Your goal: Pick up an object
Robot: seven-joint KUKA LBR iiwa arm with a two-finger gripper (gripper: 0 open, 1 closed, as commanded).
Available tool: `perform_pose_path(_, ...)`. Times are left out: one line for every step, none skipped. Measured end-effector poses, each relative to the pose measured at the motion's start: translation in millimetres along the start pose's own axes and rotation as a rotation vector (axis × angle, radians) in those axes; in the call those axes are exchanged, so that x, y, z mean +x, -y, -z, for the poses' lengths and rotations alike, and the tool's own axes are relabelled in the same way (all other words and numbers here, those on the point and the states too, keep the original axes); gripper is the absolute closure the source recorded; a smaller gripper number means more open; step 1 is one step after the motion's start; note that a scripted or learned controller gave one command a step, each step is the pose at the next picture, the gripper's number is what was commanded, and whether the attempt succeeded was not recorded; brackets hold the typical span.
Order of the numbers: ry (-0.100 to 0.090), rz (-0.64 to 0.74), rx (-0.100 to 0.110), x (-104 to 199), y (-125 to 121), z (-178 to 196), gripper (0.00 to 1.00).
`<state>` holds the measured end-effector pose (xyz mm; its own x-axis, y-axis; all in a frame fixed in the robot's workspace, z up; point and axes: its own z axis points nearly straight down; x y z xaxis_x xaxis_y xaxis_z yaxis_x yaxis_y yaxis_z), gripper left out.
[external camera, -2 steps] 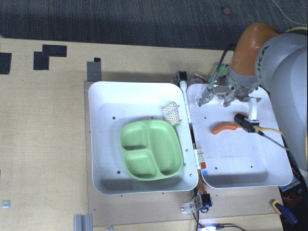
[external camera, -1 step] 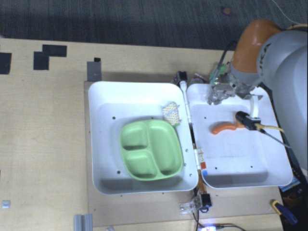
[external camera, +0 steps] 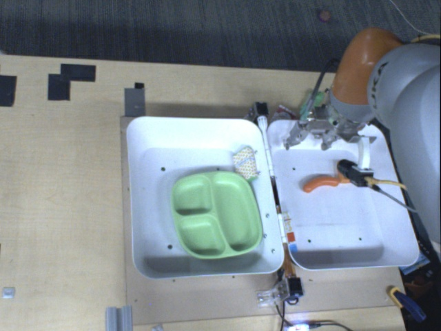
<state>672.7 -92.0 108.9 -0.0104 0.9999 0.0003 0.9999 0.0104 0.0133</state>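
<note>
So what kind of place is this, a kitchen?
Most likely a robot lab, not a kitchen. A big grey and orange robot arm reaches over two white bins set side by side on a wooden bench.

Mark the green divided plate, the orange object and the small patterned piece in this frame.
green divided plate (external camera: 216, 212): camera view, centre where its dividers meet.
orange object (external camera: 320, 183): camera view, middle of its body.
small patterned piece (external camera: 244, 161): camera view, its centre.

We count two white bins, the left bin (external camera: 148, 185) and the right bin (external camera: 337, 233); one green three-compartment plate (external camera: 217, 212); one small patterned cloth piece (external camera: 245, 161); one orange curved object (external camera: 322, 183).
</note>
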Motion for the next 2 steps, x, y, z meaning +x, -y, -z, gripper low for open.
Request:
perform_pose_path(0.001, -0.009, 0.009, 4, 30, -23, 0.00)
perform_pose_path(0.001, -0.009, 0.001, 4, 27, -10, 1.00)
